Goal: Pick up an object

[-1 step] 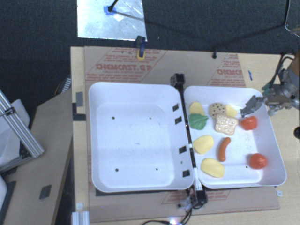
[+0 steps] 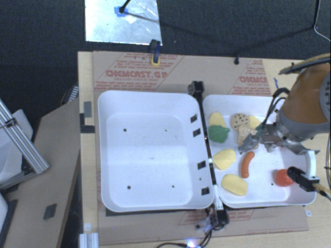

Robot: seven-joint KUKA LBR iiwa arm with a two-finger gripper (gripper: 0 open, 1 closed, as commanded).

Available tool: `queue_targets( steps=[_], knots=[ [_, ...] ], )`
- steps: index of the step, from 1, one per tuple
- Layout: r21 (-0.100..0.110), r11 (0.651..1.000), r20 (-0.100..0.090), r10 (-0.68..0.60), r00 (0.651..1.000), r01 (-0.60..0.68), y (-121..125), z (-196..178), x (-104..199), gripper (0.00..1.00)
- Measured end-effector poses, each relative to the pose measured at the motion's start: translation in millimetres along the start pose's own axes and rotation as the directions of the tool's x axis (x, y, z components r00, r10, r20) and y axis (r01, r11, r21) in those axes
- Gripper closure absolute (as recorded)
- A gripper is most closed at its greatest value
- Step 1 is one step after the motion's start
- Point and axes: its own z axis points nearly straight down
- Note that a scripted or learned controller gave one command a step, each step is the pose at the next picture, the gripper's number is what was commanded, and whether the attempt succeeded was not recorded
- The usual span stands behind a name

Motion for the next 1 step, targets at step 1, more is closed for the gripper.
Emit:
queue_targets(
  steps=[1],
  knots=[
    [-0.011,1.000,0.003,0.002,1.000,-0.002,11.3,60.3,-2.1,0.00]
  ],
)
